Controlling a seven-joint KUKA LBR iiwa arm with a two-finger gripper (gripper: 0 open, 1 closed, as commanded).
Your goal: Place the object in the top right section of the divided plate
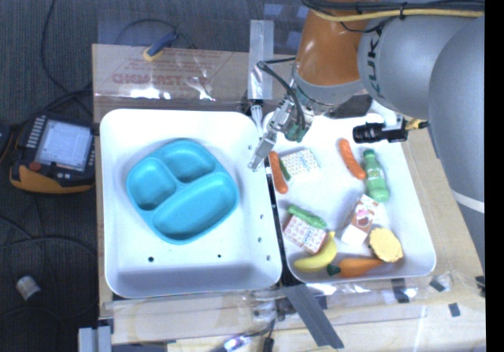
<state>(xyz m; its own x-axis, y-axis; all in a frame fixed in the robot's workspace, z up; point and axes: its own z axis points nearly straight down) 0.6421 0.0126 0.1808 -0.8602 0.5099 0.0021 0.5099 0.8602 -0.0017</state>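
Observation:
The blue divided plate (183, 188) lies in the left white bin (126, 264), with two small sections at its far side and one large section near the front. My gripper (273, 136) hangs over the wall between the two bins, just right of the plate's far right corner. A small orange carrot (278, 174) lies directly below it at the left edge of the right bin (417, 224). I see no object clearly held by the gripper.
The right bin holds several toy foods: a white patterned packet (300, 161), an orange sausage (350, 158), a green bottle (376, 176), a green bean (307, 217), a banana (315, 257), a carton (362, 221). A cardboard sheet (165, 71) lies behind the left bin.

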